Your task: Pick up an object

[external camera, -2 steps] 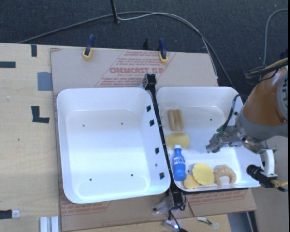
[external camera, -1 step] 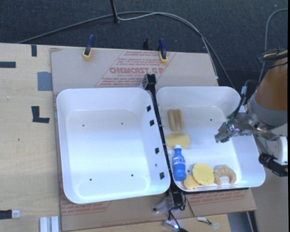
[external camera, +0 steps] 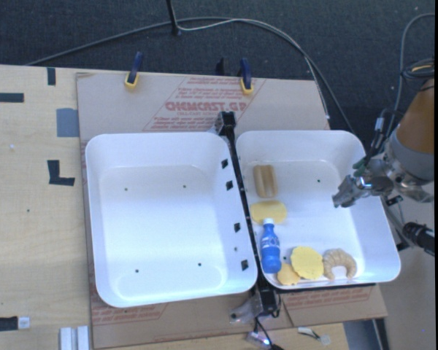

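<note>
Nothing is picked up yet — the gripper (external camera: 348, 195) hangs over the right bin's (external camera: 317, 155) far side, its state I cannot tell. The blue bottle (external camera: 269, 247), yellow pieces (external camera: 269, 211) and croissant (external camera: 339, 262) lie untouched along the bin's near edge.

Robotics lab test bench. Two white bins (external camera: 160, 152) sat on a cardboard sheet (external camera: 197, 104) clamped by blue-and-yellow clamps (external camera: 133, 71); cables (external camera: 277, 35) trailed across dark carpet (external camera: 73, 13) behind the bins; tape marks (external camera: 58, 172) beside them.
</note>
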`<state>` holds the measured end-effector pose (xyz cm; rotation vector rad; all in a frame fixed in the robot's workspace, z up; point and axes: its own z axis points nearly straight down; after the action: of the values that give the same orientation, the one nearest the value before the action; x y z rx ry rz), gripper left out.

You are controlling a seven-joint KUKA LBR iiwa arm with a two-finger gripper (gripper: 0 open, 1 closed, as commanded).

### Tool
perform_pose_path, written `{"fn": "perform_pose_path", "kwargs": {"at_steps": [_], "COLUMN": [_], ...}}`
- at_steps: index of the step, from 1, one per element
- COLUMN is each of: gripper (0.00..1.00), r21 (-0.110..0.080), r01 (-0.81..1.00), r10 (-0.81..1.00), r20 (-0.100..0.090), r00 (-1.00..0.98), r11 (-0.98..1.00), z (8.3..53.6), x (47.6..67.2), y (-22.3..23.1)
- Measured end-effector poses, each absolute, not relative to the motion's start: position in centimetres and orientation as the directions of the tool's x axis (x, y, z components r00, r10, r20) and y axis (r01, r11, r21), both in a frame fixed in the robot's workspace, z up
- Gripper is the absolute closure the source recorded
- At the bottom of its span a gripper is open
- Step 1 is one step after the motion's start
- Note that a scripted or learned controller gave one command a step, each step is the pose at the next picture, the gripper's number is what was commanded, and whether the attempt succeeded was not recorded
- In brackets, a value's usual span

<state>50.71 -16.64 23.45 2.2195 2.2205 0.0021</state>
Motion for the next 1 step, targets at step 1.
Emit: {"fn": "perform_pose_path", "kwargs": {"at_steps": [1], "gripper": [1.00], "r21": [0.000], "r01": [1.000], "r10": [1.000], "r20": [0.001], "r00": [-0.005], "r11": [0.005], "z": [24.19], "x": [51.18], "y": [-11.05]}}
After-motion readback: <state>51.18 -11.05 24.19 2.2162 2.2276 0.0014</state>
